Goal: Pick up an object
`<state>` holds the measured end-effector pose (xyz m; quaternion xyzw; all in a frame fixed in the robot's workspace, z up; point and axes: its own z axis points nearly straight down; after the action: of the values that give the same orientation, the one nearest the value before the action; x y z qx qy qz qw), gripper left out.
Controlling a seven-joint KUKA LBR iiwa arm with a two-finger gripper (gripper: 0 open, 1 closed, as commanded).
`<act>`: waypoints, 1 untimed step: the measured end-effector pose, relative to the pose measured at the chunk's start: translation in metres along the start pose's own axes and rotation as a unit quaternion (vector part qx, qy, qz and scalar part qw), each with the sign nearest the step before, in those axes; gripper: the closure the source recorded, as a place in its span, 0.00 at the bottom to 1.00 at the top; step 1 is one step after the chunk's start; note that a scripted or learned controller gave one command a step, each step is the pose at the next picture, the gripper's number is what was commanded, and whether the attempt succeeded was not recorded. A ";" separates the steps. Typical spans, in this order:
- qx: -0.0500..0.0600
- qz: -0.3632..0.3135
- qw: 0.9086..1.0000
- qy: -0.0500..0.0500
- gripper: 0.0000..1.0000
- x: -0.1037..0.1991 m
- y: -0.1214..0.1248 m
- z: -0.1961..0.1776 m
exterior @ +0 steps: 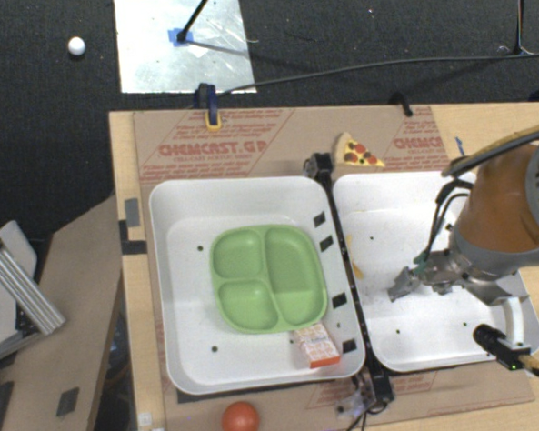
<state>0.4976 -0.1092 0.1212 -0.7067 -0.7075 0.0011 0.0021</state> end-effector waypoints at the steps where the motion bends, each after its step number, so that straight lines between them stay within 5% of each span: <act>1: -0.003 -0.001 1.000 -0.001 1.00 -0.001 0.002 -0.014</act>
<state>0.4999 -0.1099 0.1348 -0.7063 -0.7079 -0.0007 -0.0009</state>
